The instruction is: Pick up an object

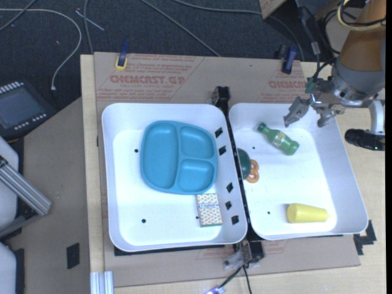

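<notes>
My gripper (310,114) hangs over the far part of the right bin (343,164), its two fingers spread open with nothing between them. A green bottle (278,138) lies on its side just below and left of the fingers, apart from them. Near the bin's front lies a yellow cup-like object (307,213). A dark green and orange object (247,165) rests against the bin's left wall. The left bin (119,182) holds a blue divided plate (178,156) and a small patterned box (209,209).
A divider with black clips (228,158) runs between the two bins. Blue clamps (123,59) hold the cardboard base at the back. Cables lie on the floor beyond the bench. The arm's orange band (362,35) rises at the right.
</notes>
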{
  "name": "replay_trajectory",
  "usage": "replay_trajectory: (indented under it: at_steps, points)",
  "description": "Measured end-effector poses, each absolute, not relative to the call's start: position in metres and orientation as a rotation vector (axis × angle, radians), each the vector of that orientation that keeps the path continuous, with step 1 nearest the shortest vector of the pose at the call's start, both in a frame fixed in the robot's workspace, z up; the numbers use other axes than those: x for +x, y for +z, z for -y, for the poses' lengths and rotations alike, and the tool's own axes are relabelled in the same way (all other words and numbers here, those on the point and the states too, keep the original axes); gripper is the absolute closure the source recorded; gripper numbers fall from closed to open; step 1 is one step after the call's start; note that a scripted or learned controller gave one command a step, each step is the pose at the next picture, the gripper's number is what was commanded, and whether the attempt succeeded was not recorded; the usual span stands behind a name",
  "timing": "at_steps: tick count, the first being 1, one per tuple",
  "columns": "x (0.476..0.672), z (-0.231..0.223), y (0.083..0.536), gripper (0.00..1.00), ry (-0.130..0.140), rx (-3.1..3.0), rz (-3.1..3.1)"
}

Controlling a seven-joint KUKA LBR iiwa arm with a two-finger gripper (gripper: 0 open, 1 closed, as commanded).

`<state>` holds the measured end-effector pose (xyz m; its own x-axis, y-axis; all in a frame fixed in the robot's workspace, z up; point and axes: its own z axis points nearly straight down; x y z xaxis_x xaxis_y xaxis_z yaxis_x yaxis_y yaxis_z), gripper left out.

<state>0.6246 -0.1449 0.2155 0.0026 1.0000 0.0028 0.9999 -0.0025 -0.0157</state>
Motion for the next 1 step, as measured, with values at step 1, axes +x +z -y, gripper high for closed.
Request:
replay_trajectory:
  at_steps: [1]
  points:
    - [0.6273,0.1446,0.2245,0.0,0.001,-2.22,2.221]
